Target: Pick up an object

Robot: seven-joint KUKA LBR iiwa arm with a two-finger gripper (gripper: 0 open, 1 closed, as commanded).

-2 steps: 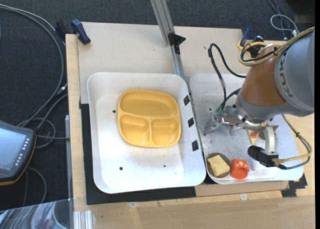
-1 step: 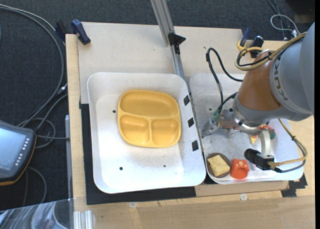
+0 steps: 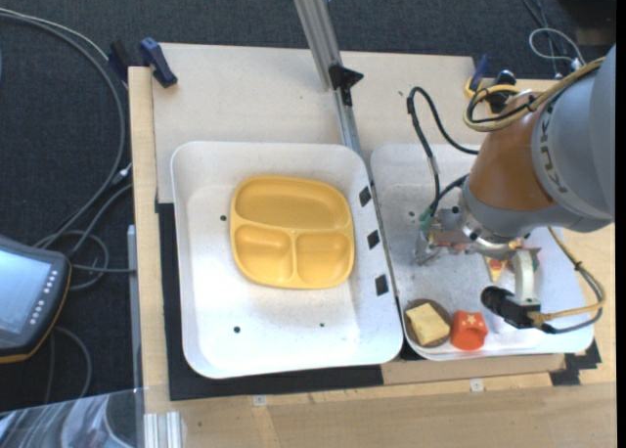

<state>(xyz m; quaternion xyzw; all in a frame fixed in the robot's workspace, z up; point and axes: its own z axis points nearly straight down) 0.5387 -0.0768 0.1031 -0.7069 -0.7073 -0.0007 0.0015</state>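
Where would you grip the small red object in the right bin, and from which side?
Probably from straight above, fingers closing across the red object's left and right sides in the picture. It sits near the front wall of the right bin, so a sideways approach looks blocked there. The tan block lies close on its left, leaving a narrow gap for a finger. Its exact shape is too small to tell.

Two bins sit side by side on the worktop (image 3: 245, 74). The left bin (image 3: 196, 270) has a plate (image 3: 291, 231) with three parts lying in its middle. In the right bin (image 3: 401, 172), a block (image 3: 426, 324) lies at the front edge, and a small toy (image 3: 469, 331) sits just beside it on the right. The arm (image 3: 533, 157) reaches over the right bin from the right. A pole (image 3: 318, 16) stands behind, between the bins.
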